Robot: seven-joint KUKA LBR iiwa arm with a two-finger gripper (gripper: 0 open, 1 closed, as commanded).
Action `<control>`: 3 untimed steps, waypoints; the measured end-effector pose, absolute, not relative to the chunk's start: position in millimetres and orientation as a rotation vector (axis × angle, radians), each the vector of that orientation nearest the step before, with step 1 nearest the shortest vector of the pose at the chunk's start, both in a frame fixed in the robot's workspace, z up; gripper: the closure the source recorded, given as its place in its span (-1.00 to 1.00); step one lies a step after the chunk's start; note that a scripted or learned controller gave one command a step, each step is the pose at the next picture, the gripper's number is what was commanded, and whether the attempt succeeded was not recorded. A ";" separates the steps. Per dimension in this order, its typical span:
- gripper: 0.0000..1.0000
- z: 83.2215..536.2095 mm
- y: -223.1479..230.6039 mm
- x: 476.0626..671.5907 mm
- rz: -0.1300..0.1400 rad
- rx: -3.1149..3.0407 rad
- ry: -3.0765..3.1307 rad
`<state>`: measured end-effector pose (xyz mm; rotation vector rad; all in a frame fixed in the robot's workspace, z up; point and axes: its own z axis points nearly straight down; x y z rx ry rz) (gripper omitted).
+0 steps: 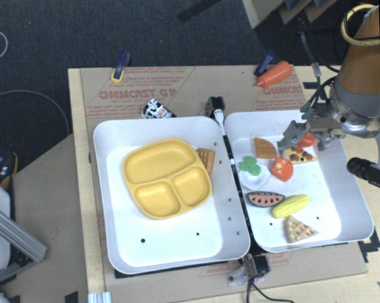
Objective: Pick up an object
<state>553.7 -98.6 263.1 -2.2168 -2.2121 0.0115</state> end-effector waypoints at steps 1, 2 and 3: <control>-1.00 269.2 -98.4 555.7 0.000 -2.221 -2.222; -1.00 223.0 -91.2 551.0 0.005 -2.217 -2.217; -1.00 179.8 -92.5 548.1 0.006 -2.218 -2.216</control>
